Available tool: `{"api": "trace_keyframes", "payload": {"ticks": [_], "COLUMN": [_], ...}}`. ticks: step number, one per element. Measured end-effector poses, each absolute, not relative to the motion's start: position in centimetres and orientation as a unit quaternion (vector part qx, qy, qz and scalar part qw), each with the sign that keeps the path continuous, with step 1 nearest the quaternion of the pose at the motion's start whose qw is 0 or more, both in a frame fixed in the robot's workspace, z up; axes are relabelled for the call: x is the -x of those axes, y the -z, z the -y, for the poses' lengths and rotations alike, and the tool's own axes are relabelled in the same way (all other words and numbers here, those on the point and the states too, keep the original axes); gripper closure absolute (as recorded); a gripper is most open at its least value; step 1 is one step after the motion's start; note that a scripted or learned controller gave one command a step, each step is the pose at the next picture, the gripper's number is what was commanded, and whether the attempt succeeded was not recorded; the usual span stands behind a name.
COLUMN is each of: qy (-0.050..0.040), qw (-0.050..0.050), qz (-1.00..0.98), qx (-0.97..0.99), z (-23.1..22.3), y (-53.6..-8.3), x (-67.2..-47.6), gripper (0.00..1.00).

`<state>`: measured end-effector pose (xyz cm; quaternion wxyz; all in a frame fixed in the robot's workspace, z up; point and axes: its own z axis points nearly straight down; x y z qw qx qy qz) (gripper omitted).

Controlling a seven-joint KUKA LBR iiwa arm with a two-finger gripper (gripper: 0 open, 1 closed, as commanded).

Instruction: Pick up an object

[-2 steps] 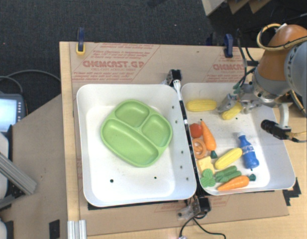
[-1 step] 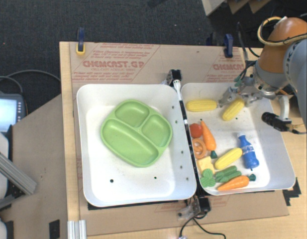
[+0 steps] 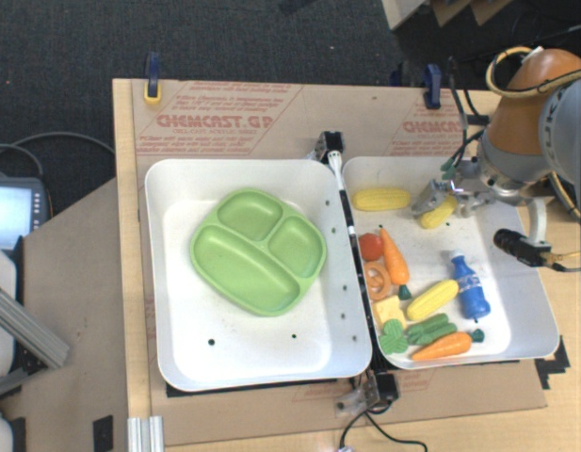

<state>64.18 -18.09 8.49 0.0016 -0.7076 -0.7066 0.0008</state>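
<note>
Lemon (image 3: 437, 216), small yellow toy, probably light, rigid and smooth, sits between the pincer (image 3: 441, 202) fingers; pincer clenched around its middle, corn cob (image 3: 381, 198) just beside.

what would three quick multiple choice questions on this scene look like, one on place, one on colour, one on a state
1. Where is the green divided plate?
A. in the left bin
B. in the right bin
C. on the bare bench

2. What colour is the small bottle?
A. red
B. blue
C. white

3. What is the yellow piece at the gripper doing?
A. standing in the plate
B. lying beside the bottle
C. sitting at the fingertips near the right bin's far edge

Answers: 1 A, the plate lies in the left bin. 2 B, its body is blue with a white cap. 3 C, it lies just under the gripper, apart from the toy heap.
</note>
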Motion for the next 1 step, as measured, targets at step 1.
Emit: {"api": "trace_keyframes", "payload": {"ticks": [1], "qy": [0.0011], "qw": [-0.002], "qz": [0.708], "qx": [0.707], "z": [18.34], "y": [-8.53], "x": [-66.78], "gripper": [0.00]}}
